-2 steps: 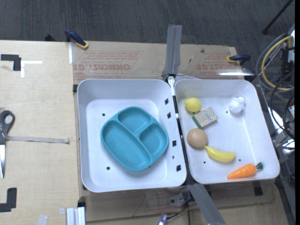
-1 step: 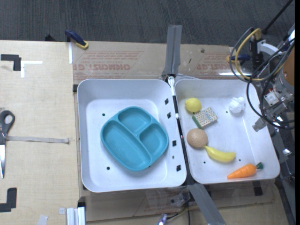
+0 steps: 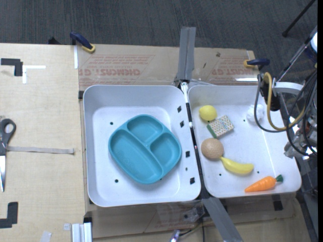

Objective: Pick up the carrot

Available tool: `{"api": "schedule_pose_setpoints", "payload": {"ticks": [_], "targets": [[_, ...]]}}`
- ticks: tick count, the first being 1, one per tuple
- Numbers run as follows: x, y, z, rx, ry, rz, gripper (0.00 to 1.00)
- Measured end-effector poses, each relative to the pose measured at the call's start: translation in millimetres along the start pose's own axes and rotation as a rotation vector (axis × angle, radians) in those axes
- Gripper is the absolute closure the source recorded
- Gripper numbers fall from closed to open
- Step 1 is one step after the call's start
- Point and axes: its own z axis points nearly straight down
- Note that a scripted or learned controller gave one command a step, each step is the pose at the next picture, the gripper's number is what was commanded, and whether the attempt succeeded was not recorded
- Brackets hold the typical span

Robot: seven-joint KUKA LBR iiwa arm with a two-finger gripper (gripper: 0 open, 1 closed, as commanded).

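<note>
The carrot lies flat near the front right corner of the right bin, green top pointing right, with bare floor around it, so a descent from above looks unobstructed. Just beside its tip sits a banana, with a brown egg-like ball, a sponge block and a lemon further back. The left bin holds a blue divided plate. At the right edge, cables and arm parts are cut off; I cannot tell the end effector's state.

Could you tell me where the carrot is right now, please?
The carrot lies in the right bin, at its near right corner, just beyond the banana.
</note>
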Motion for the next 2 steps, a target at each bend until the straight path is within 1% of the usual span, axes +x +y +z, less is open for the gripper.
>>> {"api": "schedule_pose_setpoints", "payload": {"ticks": [1, 2], "targets": [[36.2, 17.7, -45.9, 0.007, 0.007, -0.302, 1.00], [26.3, 22.9, 53.5, 0.003, 0.000, -0.290, 1.00]]}}
